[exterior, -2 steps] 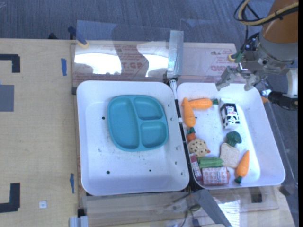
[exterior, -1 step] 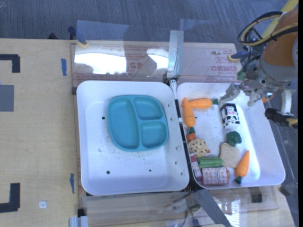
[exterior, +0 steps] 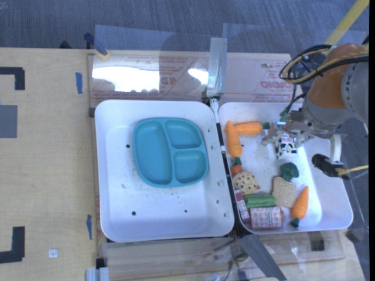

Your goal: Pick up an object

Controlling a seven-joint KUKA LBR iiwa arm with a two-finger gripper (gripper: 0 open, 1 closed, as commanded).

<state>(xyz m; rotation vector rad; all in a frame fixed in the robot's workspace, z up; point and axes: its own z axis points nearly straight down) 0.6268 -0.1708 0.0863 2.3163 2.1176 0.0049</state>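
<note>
Hanging over the right bin (exterior: 328, 218) near its far edge, the gripper (exterior: 285, 138) sits just above a small black-and-white toy (exterior: 286, 149); its grip state I cannot tell.

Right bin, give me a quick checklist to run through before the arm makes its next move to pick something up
1. Gripper over the right bin: ok, it sits near the bin's far side.
2. Object between the fingers: cannot tell, the wrist blocks the view.
3. Targets available: ok, two carrots at the far end, a third carrot, broccoli, toast, cookie.
4. Nearest target clear of neighbours: ok, the broccoli lies apart from the toast.
5. Blue divided plate in the left bin: ok, out of the arm's way.
</note>
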